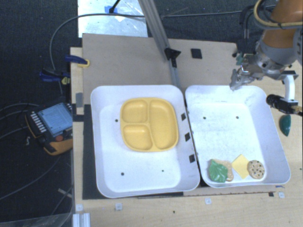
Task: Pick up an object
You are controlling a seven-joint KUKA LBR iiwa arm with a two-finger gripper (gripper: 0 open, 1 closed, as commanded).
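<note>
Pincer [235, 83] hovering at right bin's [272, 126] far edge; state indeterminate.
Cookie [255, 169], cheese [240, 166], leaf [218, 171] are lying at its near edge: light, flat, likely stiff; grip across edges.

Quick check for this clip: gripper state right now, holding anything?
Gripper: above the far rim of the right white bin; open or shut cannot be told, and nothing is seen between its fingers.

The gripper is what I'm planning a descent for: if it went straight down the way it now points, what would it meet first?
Probably bare bin floor. The gripper hangs over the far rim of the right bin, so it could clip that rim; depth is unclear. The toy foods lie at the near edge, well off that line.
</note>
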